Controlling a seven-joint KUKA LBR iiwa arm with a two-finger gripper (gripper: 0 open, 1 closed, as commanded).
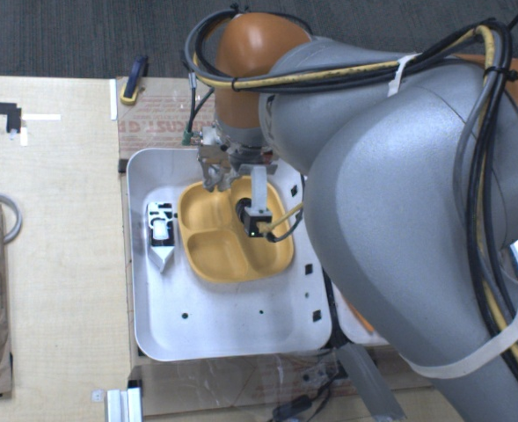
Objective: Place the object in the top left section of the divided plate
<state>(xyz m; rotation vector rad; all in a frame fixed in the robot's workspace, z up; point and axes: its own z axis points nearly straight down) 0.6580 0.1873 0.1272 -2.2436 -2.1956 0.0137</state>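
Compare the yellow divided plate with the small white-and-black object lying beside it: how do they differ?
Colour: the divided plate is yellow, the small object white with black markings. Size: the plate is far larger than the object. Shape: the plate is rounded with compartments; the object is narrow, tapering to a point at its lower end. Both lie in the same white bin.

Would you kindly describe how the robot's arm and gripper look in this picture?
The arm is built of bulky, rounded, smooth grey links, with a glossy orange section above the wrist. Black and yellow cables loop along it, tied by a white strap. The gripper is small and metallic grey.
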